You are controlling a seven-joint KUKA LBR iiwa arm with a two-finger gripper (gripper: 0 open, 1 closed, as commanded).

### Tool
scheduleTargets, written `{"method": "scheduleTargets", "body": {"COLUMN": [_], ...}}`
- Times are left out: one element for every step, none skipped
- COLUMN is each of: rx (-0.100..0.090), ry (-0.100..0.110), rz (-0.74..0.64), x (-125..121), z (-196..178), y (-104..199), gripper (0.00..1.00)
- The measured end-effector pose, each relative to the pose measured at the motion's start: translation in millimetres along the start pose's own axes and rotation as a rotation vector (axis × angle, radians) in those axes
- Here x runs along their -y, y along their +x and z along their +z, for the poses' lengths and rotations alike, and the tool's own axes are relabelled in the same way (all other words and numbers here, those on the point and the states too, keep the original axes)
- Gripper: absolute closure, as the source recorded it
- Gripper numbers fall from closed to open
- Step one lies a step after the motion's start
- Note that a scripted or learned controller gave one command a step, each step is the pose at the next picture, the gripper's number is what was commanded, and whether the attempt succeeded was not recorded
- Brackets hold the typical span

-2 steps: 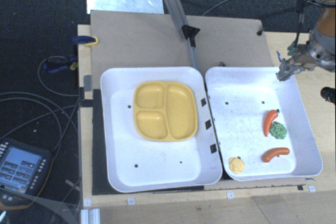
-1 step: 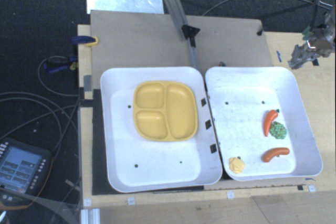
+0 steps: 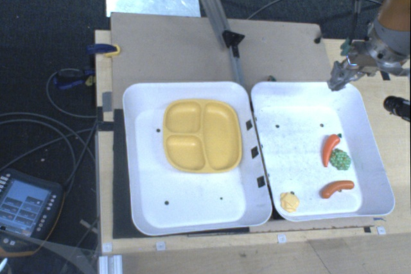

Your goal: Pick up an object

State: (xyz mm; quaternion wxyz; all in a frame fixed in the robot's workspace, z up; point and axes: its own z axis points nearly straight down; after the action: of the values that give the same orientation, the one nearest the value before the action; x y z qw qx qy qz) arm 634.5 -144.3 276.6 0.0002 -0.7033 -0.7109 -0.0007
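Pincer (image 3: 338, 80) is hovering at the upper right of the frame, over the right white bin's (image 3: 302, 112) far rim; whether it is spread or pressed together I cannot tell. Nearest below it, toward the lower right, is lying an orange-red plastic sausage (image 3: 330, 149), long axis nearly vertical, touching green plastic broccoli (image 3: 340, 160).

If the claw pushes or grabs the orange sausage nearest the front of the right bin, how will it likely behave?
The sausage looks rounded and narrow, so a sideways push would probably roll it. Its smooth, shiny skin suggests it may slip from a pinch. It lies flat on the right bin floor, apart from the broccoli, so nothing should block it.
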Motion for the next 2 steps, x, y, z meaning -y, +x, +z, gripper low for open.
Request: {"method": "scheduleTargets", "body": {"rx": [-0.001, -0.001], "ry": [0.0, 0.0], "rz": [-0.001, -0.001], "x": [12, 17], "z": [0, 0], "y": [58, 114], "gripper": [1.0, 1.0]}}
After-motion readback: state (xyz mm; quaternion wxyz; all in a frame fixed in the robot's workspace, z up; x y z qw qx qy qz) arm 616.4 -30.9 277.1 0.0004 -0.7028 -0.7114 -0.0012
